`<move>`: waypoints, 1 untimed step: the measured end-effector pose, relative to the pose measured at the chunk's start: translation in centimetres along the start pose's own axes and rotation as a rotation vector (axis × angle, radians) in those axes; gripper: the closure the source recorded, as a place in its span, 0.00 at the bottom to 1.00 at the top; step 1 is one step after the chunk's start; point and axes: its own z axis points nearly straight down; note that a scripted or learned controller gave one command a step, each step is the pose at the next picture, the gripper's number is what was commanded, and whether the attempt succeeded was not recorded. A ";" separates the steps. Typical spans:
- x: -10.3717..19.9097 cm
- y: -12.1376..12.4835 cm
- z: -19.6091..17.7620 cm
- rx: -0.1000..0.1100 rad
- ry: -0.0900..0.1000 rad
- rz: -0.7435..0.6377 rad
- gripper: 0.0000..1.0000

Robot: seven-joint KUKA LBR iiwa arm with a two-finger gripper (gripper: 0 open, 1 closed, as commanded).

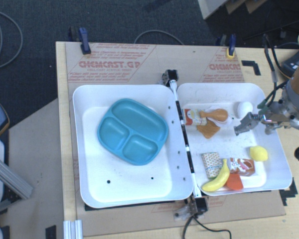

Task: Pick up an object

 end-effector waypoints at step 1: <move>-6.6 3.3 15.2 0.005 0.000 0.004 0.00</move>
